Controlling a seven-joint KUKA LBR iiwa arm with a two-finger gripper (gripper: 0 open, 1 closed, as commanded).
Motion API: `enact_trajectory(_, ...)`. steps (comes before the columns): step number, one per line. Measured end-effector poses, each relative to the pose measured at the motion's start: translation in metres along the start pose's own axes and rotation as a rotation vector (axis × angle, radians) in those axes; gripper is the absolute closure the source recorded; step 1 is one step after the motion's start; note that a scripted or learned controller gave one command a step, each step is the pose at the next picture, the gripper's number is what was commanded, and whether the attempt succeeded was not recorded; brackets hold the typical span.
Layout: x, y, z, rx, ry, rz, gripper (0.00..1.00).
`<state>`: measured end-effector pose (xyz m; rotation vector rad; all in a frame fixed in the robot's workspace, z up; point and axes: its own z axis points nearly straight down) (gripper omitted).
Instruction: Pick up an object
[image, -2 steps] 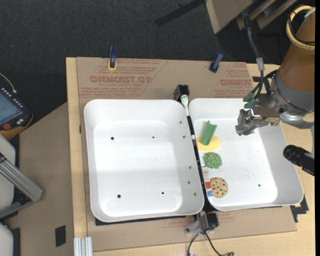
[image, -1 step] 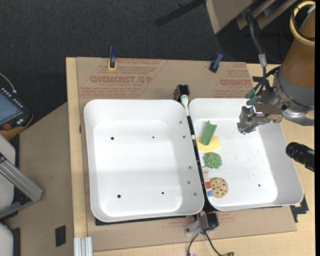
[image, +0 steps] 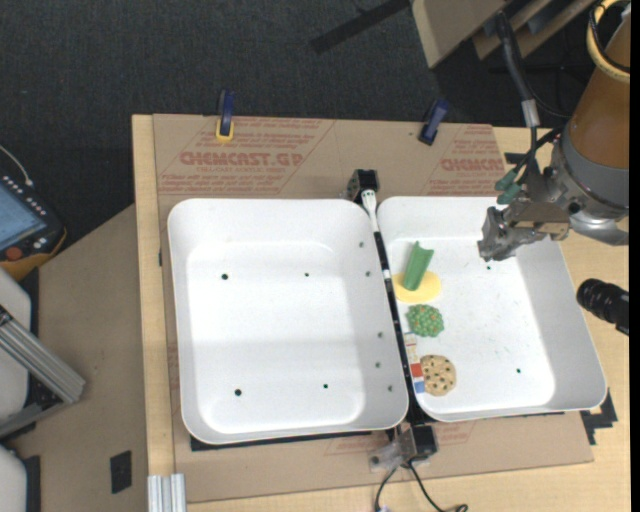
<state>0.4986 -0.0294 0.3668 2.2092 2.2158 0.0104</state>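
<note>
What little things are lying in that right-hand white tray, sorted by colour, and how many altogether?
Green: 2, the green stick and the bumpy green ball
Yellow: 1, the yellow piece under the stick's lower end
Tan: 1, the cookie
Red and blue: 1, a small item beside the cookie, too small to identify
Total: 5

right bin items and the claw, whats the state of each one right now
claw: above the right bin, nothing seen in it
green block: lying tilted, its lower end on the yellow piece
green round piece: lying loose
cookie: lying flat by the divider
left bin: sits beside the right bin
</note>
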Motion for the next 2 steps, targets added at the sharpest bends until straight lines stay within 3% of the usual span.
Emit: enact_trajectory(2,0.0,0.002,-0.02,-0.005,-0.002,-0.001,1.0)
